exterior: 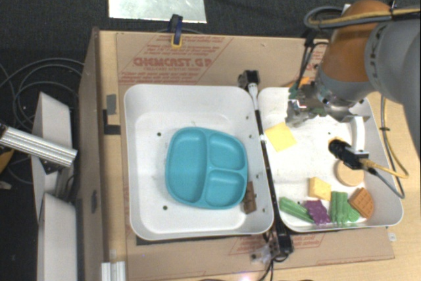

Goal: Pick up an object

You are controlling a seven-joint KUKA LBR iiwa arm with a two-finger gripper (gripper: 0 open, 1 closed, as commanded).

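Camera view: where is the grey arm's two-finger gripper (299, 112)?

— Low over the far left corner of the right shallow white bin (302, 161), nothing visibly in its grasp. Whether it is parted or closed, I cannot tell (the wrist hides it from above).

— And the nearest thing to pick?

— A flat yellow square slice (281, 137), lying on the bin floor just beside the gripper, on its near side and slightly left. I cannot tell whether they touch.

— The rest?

— Well apart from the gripper, along the bin's near edge: a small tan cracker square (320, 188), a green pod (294, 208), a purple lump (318, 211), a green ribbed block (340, 206) and an orange waffle piece (362, 202). To the gripper's left, past the divider, the left shallow white bin (145, 141) holds a teal divided plastic plate (205, 168).
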